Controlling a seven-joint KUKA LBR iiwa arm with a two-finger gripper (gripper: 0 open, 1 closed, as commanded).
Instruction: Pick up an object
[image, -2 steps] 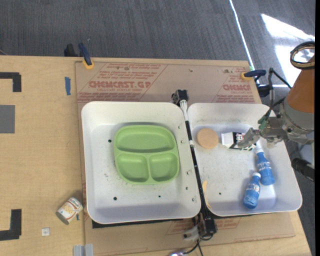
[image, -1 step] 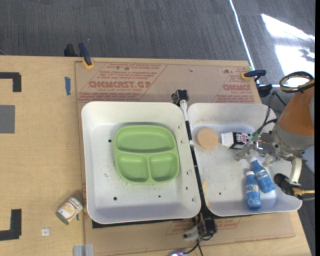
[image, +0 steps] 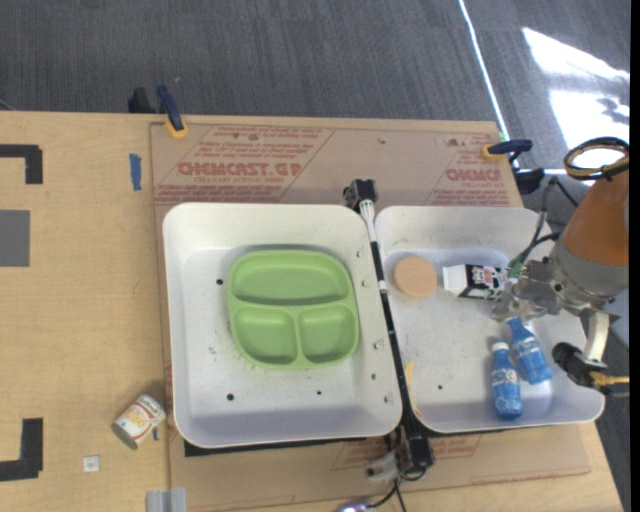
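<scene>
So the right bin has a few things in it. Two blue bottles sit near its right side: one bottle stands closer to the front wall, and the other bottle lies tilted just beside it, touching or nearly so. Further back there's a small black and white carton lying flat, and just left of that a round tan disc near the divider between the bins.

The claw hangs over the right bin, between the carton and the tilted bottle, close above the bottle's top end. Honestly can't tell how it's set, too much clutter there. The arm comes in from the right, orange band up top, wrist pointed down and a bit leftward.

The left bin holds a green divided tray. Out on the desk, a small crumpled box lies by the left bin's front corner.
</scene>
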